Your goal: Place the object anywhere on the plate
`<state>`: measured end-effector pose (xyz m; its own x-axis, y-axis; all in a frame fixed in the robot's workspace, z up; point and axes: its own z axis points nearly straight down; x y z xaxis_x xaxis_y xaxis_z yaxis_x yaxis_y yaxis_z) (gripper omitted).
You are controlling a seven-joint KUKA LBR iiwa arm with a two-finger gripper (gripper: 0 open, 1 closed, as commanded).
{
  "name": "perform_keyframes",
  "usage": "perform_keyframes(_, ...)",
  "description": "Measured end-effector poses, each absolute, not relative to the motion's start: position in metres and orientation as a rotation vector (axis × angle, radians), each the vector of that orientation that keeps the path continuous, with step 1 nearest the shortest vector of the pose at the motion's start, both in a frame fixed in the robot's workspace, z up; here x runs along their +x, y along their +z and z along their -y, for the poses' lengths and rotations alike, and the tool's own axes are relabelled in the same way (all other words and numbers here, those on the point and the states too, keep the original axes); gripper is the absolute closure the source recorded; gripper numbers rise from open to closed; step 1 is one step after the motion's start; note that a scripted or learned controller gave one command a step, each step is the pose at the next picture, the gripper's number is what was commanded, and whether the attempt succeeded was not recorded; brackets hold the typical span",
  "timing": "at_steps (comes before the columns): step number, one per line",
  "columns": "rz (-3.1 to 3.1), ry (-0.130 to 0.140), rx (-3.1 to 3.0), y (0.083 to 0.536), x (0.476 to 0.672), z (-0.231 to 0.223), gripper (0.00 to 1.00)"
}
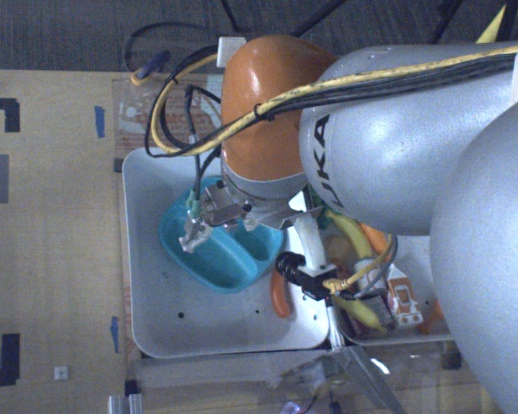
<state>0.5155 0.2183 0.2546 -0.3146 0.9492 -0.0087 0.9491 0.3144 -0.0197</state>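
Hand (192,231) over blue plate (233,261), orange sausage (281,298) beside plate rim

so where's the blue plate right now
In the left bin, toward its upper middle, the blue plate lies directly under the gripper, with an orange sausage-like item just to its lower right.

You look down from one fixed camera above the table (52,231), at a slant. The arm (397,128) enters from the right of the frame, close under the lens, and covers the upper right. The left bin (147,309) sits at centre, the right bin (397,335) at lower right.
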Motion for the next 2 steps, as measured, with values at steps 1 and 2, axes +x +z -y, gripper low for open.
perform_keyframes(1, 2.545, 0.04, -1.833, 0.2611, 0.517, -0.2189, 1.0)
perform_keyframes(2, 2.545, 0.041, -1.833, 0.261, 0.5168, -0.2192, 0.0)
